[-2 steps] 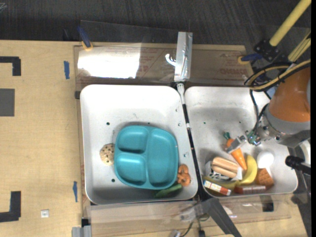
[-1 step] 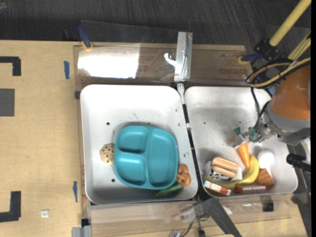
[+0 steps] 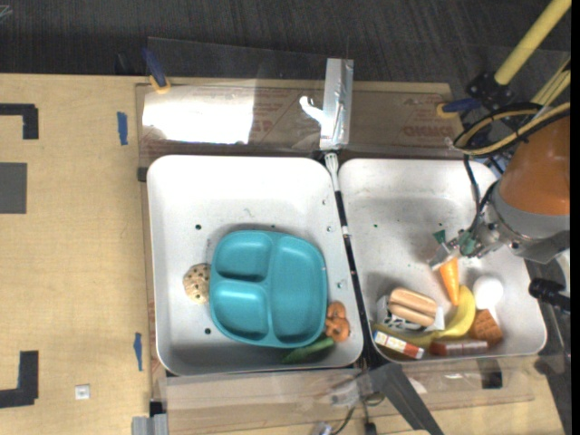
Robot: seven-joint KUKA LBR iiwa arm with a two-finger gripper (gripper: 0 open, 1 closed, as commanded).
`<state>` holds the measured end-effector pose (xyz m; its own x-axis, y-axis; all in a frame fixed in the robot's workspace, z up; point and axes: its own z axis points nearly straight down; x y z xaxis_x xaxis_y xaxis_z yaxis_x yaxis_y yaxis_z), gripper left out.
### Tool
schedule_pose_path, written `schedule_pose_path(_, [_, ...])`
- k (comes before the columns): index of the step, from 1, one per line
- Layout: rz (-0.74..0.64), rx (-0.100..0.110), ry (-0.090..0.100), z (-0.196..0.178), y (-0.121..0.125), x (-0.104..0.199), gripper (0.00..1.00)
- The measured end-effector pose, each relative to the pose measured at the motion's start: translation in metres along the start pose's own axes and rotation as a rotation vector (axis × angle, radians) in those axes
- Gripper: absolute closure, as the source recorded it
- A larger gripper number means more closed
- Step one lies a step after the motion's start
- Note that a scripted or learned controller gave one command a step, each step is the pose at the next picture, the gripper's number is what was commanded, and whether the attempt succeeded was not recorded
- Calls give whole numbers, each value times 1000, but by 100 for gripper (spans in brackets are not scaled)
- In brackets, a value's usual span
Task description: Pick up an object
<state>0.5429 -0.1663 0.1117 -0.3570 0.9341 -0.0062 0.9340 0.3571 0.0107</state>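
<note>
Object to pick: a heap of toy food in the front part of the right bin (image 3: 381, 184), lying just below and left of the gripper (image 3: 456, 246).
Left bin (image 3: 181, 188): white and shallow, holding a teal divided plate (image 3: 268, 286) near its front.
Cookie (image 3: 196, 282): speckled, touching the plate's left edge.
Green piece (image 3: 306, 352): lying at the plate's front edge, against the bin wall.
Small orange item (image 3: 337, 321): beside the plate's right front corner; too small to identify.
Divider: the two bins meet along a dark seam, with a metal bracket (image 3: 337, 102) standing behind it.
Hot dog (image 3: 413, 306): leftmost of the heap, in a bun, resting on a small printed packet (image 3: 399, 341).
Carrot (image 3: 450, 277): orange, pointing up toward the gripper tip, appearing to touch it or lie just beneath.
Banana (image 3: 460, 315): yellow, curving under the carrot.
White round item (image 3: 488, 293): just right of the carrot.
Orange-brown piece (image 3: 485, 326): at the heap's right front.
Gripper: low over the right bin, fingers pointing left; whether released or clenched I cannot tell, and nothing is seen between them.
Arm (image 3: 535, 184): orange band at the right edge, above the bin's right wall.
</note>
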Motion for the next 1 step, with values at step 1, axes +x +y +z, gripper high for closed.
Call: schedule_pose_path(1, [-10,0,3,-115,83,37,100])
